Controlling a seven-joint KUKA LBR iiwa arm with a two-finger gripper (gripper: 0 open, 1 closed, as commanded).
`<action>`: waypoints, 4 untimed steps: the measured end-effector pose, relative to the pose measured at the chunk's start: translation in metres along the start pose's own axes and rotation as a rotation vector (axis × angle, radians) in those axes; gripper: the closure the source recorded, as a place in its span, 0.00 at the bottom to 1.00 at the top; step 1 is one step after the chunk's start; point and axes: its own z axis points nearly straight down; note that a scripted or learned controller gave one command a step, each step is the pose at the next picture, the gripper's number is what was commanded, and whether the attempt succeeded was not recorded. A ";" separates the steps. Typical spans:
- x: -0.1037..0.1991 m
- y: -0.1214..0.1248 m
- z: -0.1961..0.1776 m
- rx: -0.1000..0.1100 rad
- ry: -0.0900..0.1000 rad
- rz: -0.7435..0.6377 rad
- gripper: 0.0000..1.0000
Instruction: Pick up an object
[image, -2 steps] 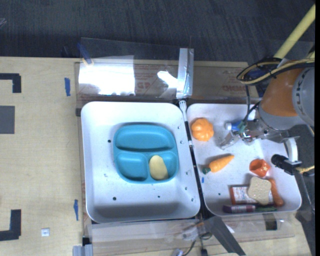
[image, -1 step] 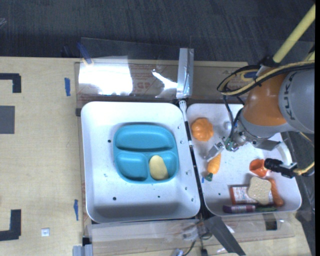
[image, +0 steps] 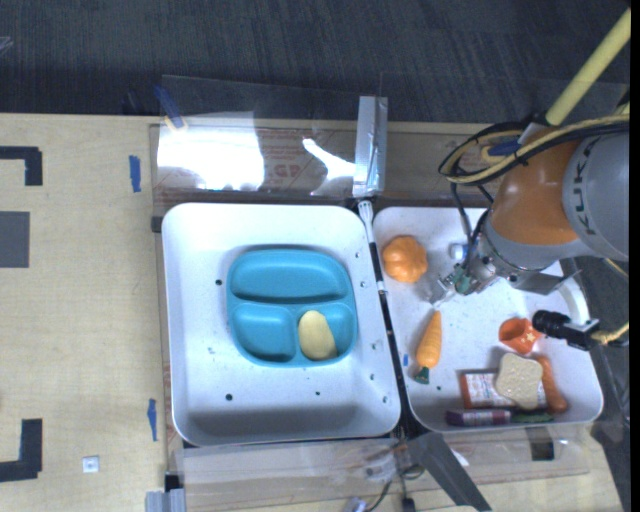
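You're in the approach step here: the gripper (image: 452, 283) hangs low in the right bin (image: 585, 405), and nothing is visibly caught in it. Whether it's released or clenched, you can't tell from this angle.

Candidates sit close. The small orange pumpkin (image: 404, 258) lies just to the tool's left, near the divider wall (image: 383, 300). The carrot (image: 429, 342) lies just below the tool, tip pointing away from it. Either looks reachable with a short shift and a drop.

Watch the edges: the pumpkin crowds the divider, so that side is tight. The carrot has bare white floor around it, more room, I'd judge. Farther off, the bread slice (image: 519, 381) and marker (image: 492, 416) cluster by the far wall.
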 end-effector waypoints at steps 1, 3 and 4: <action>0.000 0.000 0.001 0.002 0.001 0.000 0.00; 0.038 -0.004 -0.089 0.003 0.002 0.036 0.00; -0.005 -0.028 -0.051 0.016 0.008 -0.024 0.00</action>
